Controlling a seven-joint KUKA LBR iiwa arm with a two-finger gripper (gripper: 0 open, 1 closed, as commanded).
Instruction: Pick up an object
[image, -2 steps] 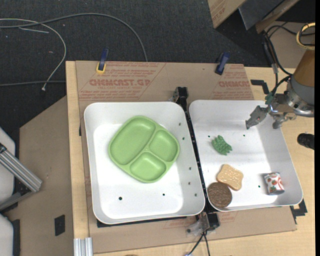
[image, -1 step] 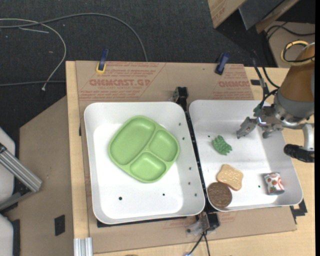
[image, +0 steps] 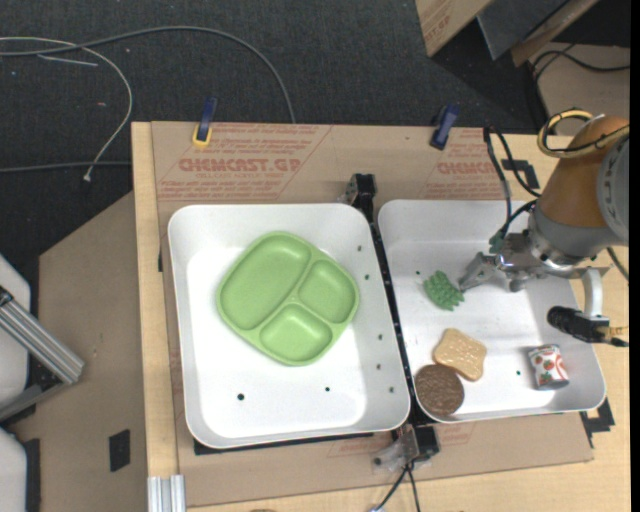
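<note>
Progress: nothing is lifted; the green toy (image: 441, 290) is only approached.
Gripper (image: 470, 277): fingers are spread, nothing pinched.

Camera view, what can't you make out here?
- Gripper: too small and blurred to judge its state; the wrist above covers part of it.
- Arm: cut off by the right edge.
- Small red and white item: too small to identify.
- Brown disc: a tan piece overlaps its upper edge.
- Green piece: too blurred to tell if the gripper touches it.
</note>
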